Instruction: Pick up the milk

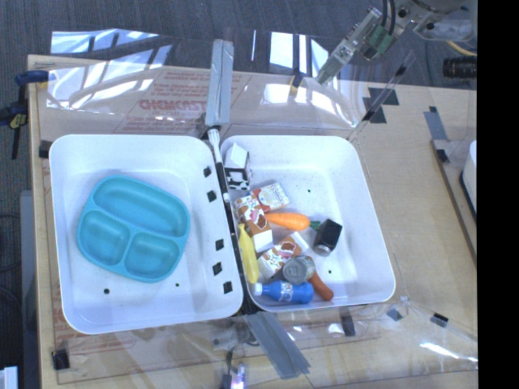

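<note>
The milk is a small white carton with black cow patches. It lies in the right bin at its far left corner, against the divider. My gripper hangs high over the bench beyond the right bin's far edge, well up and to the right of the milk. Its fingers slant down to the left, spread open, with nothing between them.
Just in front of the milk a pile crowds the right bin's left half: snack boxes, a carrot, a black can, a yellow banana, a blue bottle. The left bin holds a blue divided plate.
</note>
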`<state>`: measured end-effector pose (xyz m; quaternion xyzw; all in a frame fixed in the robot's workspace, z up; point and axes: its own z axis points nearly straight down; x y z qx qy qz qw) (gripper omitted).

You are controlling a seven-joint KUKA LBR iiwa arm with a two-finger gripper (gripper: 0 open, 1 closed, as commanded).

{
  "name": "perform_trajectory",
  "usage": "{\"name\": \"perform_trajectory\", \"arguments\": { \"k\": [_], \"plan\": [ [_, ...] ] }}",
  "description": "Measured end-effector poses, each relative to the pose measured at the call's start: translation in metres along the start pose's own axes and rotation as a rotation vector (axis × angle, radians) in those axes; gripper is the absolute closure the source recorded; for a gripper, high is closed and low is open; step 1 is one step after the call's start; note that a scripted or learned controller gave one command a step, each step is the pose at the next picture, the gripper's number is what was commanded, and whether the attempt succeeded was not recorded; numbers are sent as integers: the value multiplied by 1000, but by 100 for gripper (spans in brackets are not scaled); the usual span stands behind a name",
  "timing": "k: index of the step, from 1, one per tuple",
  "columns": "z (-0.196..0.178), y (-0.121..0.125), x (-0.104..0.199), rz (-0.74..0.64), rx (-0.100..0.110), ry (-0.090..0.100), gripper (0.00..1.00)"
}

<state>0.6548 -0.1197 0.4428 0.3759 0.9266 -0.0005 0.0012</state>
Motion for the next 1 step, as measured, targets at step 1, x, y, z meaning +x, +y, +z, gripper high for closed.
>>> {"name": "perform_trajectory", "arguments": {
  "k": [1],
  "plan": [
    [1,-4,0,100,3,2,100]
  ]
}}
